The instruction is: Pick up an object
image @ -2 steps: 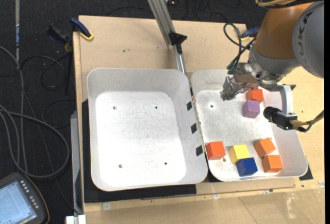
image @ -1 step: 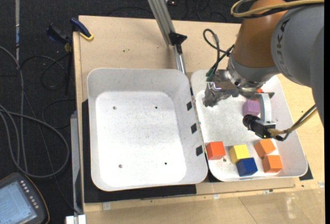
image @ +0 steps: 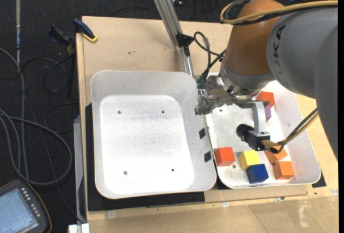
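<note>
Camera view: gripper (image: pixel 207 102) hangs at right bin's (image: pixel 307 175) left rim.

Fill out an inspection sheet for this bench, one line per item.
Surface: wooden bench bearing a left bin and a right bin, side by side.
Job's things: in the right bin, an orange block, yellow block, blue block, a second orange block and a purple piece; another orange block lies partly under the arm.
Clutter: a blue and yellow clamp at the bench's far left corner.
Grippers: gripper low over the right bin's left edge; finger state unclear.
Cables: black cables on the floor at left.
Surroundings: a pendant screen at lower left.
</note>
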Available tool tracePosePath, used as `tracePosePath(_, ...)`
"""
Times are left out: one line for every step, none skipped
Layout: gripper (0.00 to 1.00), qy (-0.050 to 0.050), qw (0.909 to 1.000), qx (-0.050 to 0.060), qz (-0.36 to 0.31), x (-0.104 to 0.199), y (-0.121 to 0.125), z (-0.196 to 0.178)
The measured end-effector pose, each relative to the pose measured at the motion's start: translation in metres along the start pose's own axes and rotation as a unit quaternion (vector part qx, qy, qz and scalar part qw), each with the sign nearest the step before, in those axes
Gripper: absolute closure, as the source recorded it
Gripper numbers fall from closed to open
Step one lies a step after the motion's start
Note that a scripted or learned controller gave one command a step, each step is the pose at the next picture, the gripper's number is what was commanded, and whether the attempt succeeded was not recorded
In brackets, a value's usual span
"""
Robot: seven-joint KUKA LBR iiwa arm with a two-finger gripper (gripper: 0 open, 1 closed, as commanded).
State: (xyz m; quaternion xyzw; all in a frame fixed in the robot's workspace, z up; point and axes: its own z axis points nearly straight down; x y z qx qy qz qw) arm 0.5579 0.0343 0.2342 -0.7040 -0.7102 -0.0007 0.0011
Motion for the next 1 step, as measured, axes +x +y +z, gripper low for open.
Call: tracePosePath(1.00, 0.000, 1.0000, 0.000, 0.000, 0.0480, -0.0196, -0.0095)
